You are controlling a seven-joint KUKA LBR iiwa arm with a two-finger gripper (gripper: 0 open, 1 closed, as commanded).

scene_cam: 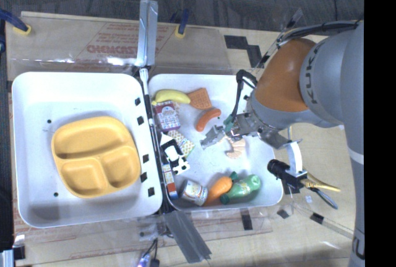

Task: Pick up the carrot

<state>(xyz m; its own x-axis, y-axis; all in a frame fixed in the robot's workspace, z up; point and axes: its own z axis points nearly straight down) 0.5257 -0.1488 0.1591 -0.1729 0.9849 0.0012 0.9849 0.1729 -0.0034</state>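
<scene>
The carrot, orange with a green top, lies near the front wall of the right bin. It sits between a small tin can and a green bottle. My gripper hovers over the middle of the right bin, well behind the carrot and a little to its left. Its fingers point left, stand slightly apart and hold nothing.
The right bin also holds a banana, a waffle piece, a sausage, a red can, a black-and-white toy and a pale pink item. A yellow divided tray lies in the left bin.
</scene>
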